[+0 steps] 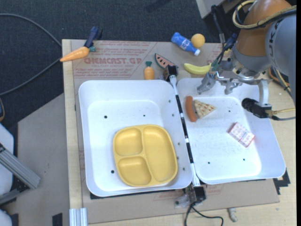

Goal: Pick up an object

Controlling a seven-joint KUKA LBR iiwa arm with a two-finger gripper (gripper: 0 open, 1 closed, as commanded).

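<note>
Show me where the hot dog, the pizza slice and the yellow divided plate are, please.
hot dog [191,109]: camera view, middle of the sausage.
pizza slice [205,108]: camera view, centre of the wedge.
yellow divided plate [145,155]: camera view, ridge between its compartments.

Glossy yellow plastic tray [145,153], smooth white plastic bins [94,107]

A carrot [74,55] and blue bottle [184,43] lie outside the bins.
</note>
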